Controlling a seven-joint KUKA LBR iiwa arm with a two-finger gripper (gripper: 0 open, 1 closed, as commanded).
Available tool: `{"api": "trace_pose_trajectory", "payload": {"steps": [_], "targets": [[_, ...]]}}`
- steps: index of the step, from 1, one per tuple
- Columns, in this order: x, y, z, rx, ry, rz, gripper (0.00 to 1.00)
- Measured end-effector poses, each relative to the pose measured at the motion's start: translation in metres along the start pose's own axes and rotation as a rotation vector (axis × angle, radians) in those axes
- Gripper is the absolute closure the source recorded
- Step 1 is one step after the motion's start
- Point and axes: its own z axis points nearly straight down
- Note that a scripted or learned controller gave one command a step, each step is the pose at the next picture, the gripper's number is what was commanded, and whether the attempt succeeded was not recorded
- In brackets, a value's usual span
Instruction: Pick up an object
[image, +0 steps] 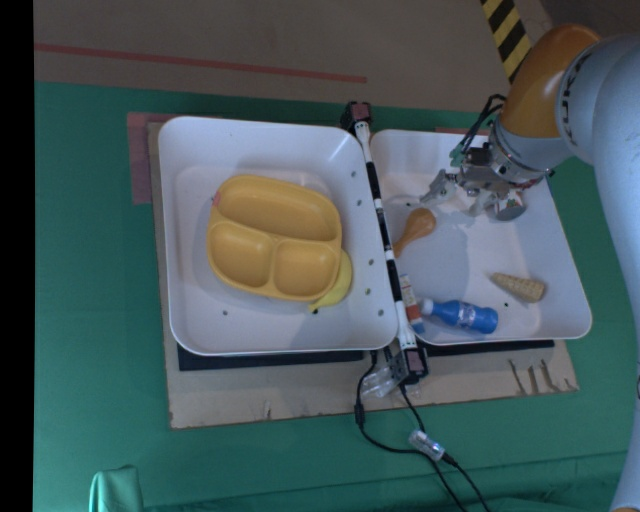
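My gripper (473, 198) hovers over the back of the right bin (560, 250), its fingers spread apart with nothing seen between them. Just left of and below it lies a brown drumstick-shaped toy (415, 230), slanting toward the divider. A blue bottle with a white cap (460, 316) rests on its side near the bin's front edge. A tan cone-shaped toy (518, 287) lies at the front right. The grey arm with its orange band (545, 70) comes in from the upper right.
The left bin (190, 300) holds a yellow divided plate (272, 237) with a yellow piece (340, 288) poking out from under its front right corner. A black-and-white rail (385, 230) separates the bins. Cables (400, 430) trail off the bench front.
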Motion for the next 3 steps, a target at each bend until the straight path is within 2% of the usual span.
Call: {"api": "trace_pose_trajectory", "payload": {"steps": [1,2,3], "targets": [[0.031,-0.033,-0.001,-0.004,-0.001,0.002,0.00],[0.026,0.052,0.002,0.001,0.005,-0.002,0.00],[0.026,0.052,0.002,0.001,0.004,-0.002,0.00]]}}
